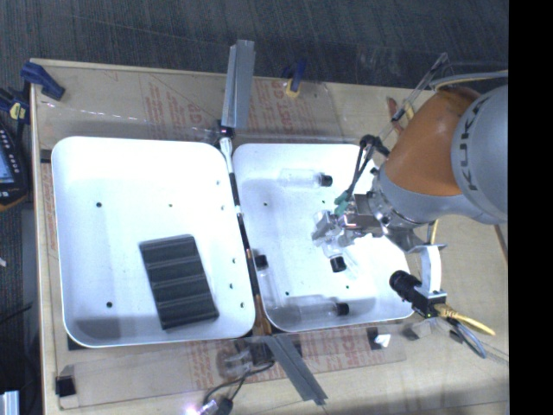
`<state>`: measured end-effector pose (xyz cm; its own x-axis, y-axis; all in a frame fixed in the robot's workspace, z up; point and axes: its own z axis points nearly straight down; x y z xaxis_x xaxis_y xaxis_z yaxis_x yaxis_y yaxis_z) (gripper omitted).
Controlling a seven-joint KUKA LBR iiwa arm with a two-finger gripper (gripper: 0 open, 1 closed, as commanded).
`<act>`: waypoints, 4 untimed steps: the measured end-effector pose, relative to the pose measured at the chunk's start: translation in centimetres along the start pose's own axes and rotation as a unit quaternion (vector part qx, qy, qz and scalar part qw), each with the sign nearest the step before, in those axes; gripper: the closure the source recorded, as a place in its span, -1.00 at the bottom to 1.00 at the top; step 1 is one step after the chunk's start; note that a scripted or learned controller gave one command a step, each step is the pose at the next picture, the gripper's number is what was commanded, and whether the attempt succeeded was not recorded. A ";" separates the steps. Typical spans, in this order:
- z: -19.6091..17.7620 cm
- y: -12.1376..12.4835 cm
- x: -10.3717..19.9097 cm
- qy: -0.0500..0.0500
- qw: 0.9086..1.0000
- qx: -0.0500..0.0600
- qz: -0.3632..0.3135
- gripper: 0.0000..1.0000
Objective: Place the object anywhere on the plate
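In the right bin (259,292), gripper (333,229) is low over a clear bottle (335,258) with a black cap, can't tell any grasp, similar bottles near the far (304,178) and near (313,306) walls, dark ridged plate (178,281) in left bin (69,232) bare, so placing not started.

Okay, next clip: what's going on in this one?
A grey KUKA arm reaches from the right into the right bin, its tool low among several clear vials with black caps. The dark ridged plate lies in the left bin with nothing on it. Whether the tool holds a vial is unclear.
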<state>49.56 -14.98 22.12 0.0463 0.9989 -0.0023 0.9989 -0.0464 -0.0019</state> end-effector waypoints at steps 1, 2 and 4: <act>2.1 13.5 7.0 0.002 1.000 0.001 -0.016 1.00; 3.1 6.2 14.0 0.002 0.987 0.004 0.160 1.00; -2.4 -0.5 25.0 0.001 0.951 0.002 0.309 1.00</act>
<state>50.22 10.06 24.44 0.6243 0.7812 -0.0025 0.7812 -0.6243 -0.0043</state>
